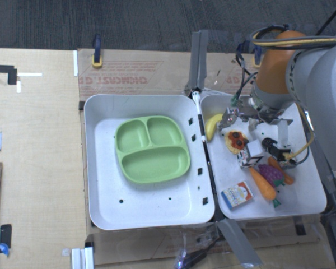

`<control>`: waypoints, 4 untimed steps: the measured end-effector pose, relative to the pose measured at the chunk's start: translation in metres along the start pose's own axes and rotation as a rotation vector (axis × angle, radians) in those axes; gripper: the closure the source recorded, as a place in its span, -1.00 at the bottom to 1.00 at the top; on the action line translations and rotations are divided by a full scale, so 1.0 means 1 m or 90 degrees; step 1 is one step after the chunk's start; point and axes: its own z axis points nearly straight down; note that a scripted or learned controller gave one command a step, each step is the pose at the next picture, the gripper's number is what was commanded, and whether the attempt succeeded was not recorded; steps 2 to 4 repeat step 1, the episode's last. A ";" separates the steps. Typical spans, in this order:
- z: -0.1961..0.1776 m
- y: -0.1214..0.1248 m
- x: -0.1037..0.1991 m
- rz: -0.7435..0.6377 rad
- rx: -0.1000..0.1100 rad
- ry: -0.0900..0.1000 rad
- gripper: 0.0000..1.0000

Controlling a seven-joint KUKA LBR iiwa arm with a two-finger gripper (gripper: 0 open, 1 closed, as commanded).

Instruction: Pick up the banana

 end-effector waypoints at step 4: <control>-0.010 0.000 -0.001 0.002 -0.001 0.000 1.00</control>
